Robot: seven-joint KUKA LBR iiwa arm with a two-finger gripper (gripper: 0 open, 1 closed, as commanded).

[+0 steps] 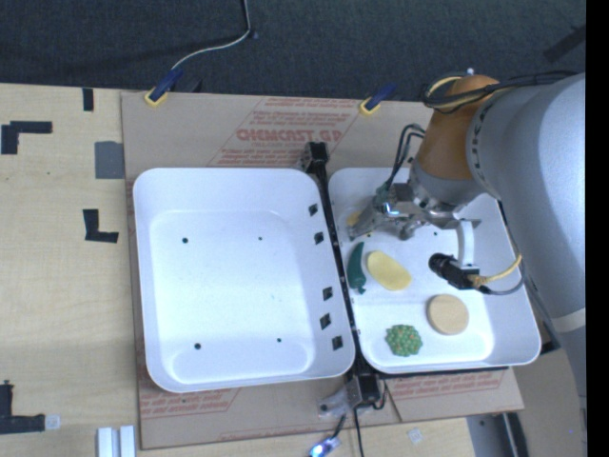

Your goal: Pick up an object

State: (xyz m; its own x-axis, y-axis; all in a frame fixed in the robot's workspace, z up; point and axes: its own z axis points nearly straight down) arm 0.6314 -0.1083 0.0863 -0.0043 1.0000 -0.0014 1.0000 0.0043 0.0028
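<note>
Tool [392,213] sits low in the right-hand shallow white plastic bin [504,350], near its divider side; can't tell its grip state. Just below it: smooth pale-yellow oval piece [388,270] touching a dark-green curved pod shape [356,267]. Further below: bumpy green round clump [403,340], flat tan disc [447,314].

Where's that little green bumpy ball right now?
The green ball lies in the right bin, near its front edge, left of the tan disc.
</note>
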